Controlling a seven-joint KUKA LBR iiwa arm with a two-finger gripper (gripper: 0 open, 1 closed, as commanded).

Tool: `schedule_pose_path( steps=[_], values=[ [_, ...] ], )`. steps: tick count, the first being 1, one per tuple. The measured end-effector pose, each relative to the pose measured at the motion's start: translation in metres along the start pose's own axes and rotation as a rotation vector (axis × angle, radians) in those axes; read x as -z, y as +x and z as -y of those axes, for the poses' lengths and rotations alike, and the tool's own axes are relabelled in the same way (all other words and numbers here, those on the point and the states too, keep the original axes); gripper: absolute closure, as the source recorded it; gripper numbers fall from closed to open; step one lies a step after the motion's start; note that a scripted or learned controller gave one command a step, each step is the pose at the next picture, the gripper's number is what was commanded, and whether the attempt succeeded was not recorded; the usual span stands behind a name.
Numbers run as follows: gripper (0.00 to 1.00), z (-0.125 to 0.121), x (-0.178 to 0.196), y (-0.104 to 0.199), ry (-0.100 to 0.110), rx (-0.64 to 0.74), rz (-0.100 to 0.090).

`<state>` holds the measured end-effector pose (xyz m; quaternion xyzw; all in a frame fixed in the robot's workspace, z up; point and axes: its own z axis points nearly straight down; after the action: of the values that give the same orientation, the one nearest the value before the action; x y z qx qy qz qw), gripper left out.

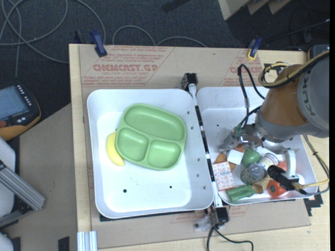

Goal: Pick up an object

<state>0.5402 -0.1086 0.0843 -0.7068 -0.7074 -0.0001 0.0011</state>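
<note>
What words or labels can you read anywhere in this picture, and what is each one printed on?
"CHEMCAST GP": red print on the brown board under the bins, repeated at its right end and partly cut off there.
Smaller red lines around that name: too small to read.
Red and white card in the right bin: printed, but blurred.
Grey letters on the arm: cut off, not readable.
Handheld screen at left: nothing legible.

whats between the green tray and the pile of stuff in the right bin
In the camera view, the bins' adjoining white rims lie between the green tray and the pile, plus bare bin floor on either side.
</note>
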Motion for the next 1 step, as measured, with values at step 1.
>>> schedule_pose_path(
  steps=[1],
  values=[
    [0.00,0.0053,0.0001,0.0147,0.000,-0.001,0.000]
  ],
)
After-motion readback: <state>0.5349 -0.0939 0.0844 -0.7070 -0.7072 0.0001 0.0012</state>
